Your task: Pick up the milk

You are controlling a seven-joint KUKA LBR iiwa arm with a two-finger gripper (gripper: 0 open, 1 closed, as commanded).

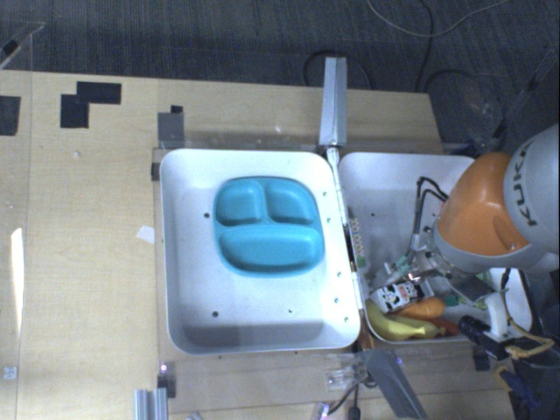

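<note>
- The grey arm with the orange band (481,208) reaches in from the right and bends down over the right shallow white bin (385,191), so that it covers a large part of it.
- The two-finger gripper (411,265) is low in this bin, above the heap of small things at its near edge. It is partly hidden by the wrist and by thin cables, so I cannot tell whether it is clenched or released, or whether it grasps something.
- The milk, a small white carton with black marks (398,295), lies just under and beside the gripper, in the near left part of the right bin. It is too small to see if the gripper touches it.
- A yellow curved banana (398,325) lies along the near wall of the same bin, just below the carton.
- An orange carrot-shaped piece (426,308) rests on the banana, to the right of the carton.
- The left shallow white bin (175,261) holds a light blue plastic plate with three compartments (267,226), which lies flat near its middle.
- Both bins stand side by side on the pale wooden bench (79,234).
</note>
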